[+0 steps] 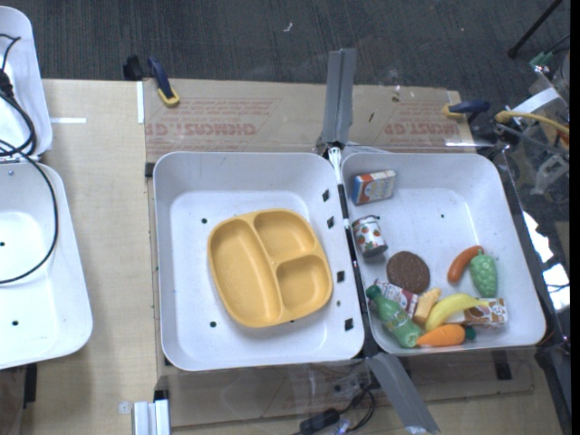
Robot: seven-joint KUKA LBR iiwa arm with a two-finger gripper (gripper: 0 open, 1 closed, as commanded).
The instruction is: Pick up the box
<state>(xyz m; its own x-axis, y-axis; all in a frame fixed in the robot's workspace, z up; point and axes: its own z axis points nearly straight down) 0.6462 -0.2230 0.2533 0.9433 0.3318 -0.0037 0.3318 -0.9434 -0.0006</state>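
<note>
The box (373,187) lies on its side in the far corner of the toy-filled bin (471,198), close against the wall it shares with its neighbour. Just nearer the camera stands a small can (369,236), apart from the box. Beyond that, a brown disc (408,270), a banana (450,308) and a carrot (441,336) crowd the near edge. The other bin (181,243) holds a yellow divided plate (269,266).

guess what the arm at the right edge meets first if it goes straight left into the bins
Probably the right bin's right wall, though the arm is blurred and its height unclear. If it clears that wall, the way looks free across bare floor to the box.
</note>
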